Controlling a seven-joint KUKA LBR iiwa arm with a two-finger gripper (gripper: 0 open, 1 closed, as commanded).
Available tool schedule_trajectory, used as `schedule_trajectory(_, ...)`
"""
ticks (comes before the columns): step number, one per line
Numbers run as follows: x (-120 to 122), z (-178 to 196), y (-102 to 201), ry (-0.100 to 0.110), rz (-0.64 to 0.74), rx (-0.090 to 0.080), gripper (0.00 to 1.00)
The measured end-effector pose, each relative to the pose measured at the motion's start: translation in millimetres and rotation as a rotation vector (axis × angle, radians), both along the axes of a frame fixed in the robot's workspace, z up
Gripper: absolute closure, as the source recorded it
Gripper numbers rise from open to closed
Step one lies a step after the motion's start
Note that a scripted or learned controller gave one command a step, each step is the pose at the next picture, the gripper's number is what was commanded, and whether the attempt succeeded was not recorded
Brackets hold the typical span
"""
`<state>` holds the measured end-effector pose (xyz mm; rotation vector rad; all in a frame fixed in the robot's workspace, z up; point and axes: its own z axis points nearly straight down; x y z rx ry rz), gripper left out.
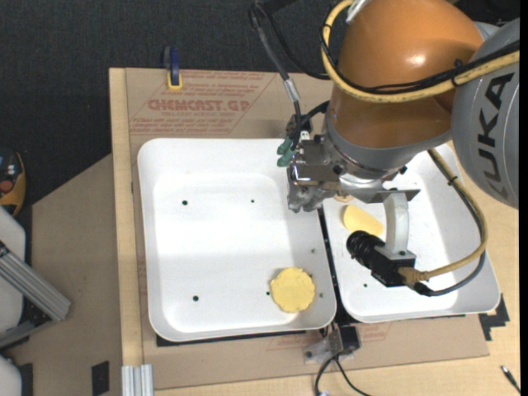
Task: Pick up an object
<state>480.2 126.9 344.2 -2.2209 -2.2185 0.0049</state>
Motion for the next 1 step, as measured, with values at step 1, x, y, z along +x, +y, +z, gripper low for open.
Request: schedule_trajectory(1, -0.4, 15.8, -32.9, -0.007, -0.003, 0.0, 1.0)
